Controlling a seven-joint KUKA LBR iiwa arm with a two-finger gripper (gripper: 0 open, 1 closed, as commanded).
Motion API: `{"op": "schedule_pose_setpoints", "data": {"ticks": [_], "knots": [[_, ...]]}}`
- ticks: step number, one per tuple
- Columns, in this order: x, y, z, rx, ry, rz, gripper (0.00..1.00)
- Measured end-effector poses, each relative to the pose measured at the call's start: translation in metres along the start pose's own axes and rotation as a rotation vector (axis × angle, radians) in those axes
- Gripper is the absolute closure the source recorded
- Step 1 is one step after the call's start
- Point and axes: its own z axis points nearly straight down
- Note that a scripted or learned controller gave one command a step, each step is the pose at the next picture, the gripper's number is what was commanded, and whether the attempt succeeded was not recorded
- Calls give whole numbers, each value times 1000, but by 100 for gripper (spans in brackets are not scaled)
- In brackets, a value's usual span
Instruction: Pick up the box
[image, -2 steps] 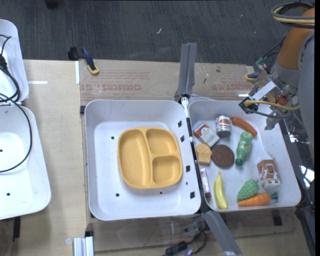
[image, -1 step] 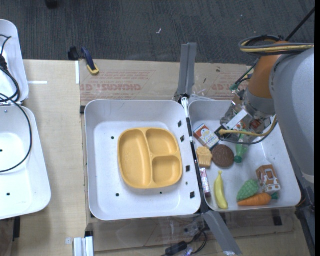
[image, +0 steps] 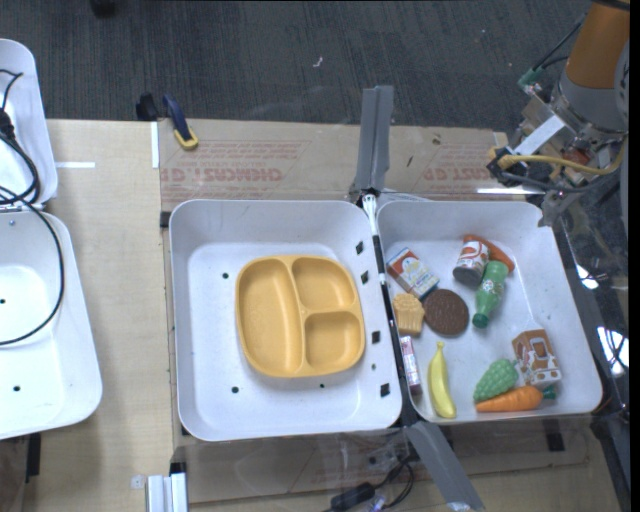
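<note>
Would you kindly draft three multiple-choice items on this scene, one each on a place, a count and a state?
1. Where does the yellow tray lie?
A. In the left bin
B. In the right bin
C. On the bare bench

2. How many compartments does the tray have?
A. Two
B. Three
C. Four

3. How is the arm placed?
A. Reaching down into the right bin
B. Over the tray
C. Up at the right bin's far right corner, clear of the toys

Answers:
1 A, the tray sits in the middle of the left bin.
2 B, one long section and two smaller ones show.
3 C, the orange band and wrist sit at the upper right, while the box, banana and carrot lie untouched in the bin.
</note>
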Motion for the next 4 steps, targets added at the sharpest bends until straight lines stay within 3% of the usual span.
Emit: {"op": "schedule_pose_setpoints", "data": {"ticks": [1,2,3,4], "knots": [[-33,-41,176,1,0,165,0],[-31,-112,101,1,0,216,0],[-32,-111,94,3,-4,217,100],[15,-54,99,1,-1,283,100]]}}
